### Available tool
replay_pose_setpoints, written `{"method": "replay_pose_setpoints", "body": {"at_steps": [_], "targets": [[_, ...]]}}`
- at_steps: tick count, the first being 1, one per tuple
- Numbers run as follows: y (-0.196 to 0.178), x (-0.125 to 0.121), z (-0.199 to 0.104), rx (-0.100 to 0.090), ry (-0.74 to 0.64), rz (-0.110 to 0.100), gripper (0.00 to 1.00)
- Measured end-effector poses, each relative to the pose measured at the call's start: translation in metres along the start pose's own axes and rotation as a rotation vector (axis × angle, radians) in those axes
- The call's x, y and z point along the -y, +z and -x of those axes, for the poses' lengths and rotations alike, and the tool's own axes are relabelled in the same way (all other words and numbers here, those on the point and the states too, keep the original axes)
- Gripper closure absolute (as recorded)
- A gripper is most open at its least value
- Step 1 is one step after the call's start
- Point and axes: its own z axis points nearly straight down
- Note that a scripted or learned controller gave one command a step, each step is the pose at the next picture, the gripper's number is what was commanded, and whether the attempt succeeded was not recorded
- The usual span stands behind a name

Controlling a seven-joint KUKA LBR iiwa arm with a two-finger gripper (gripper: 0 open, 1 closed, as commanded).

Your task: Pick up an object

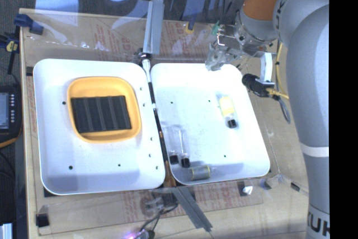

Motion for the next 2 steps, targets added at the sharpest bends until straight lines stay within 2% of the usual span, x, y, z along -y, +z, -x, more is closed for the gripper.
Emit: {"method": "replay_pose_setpoints", "body": {"at_steps": [1,2], "targets": [[-0.007,-0.005,0.024,0.0,0.145,0.006,1.0],[-0.034,-0.005,0.023,0.0,0.098,0.005,1.0]]}}
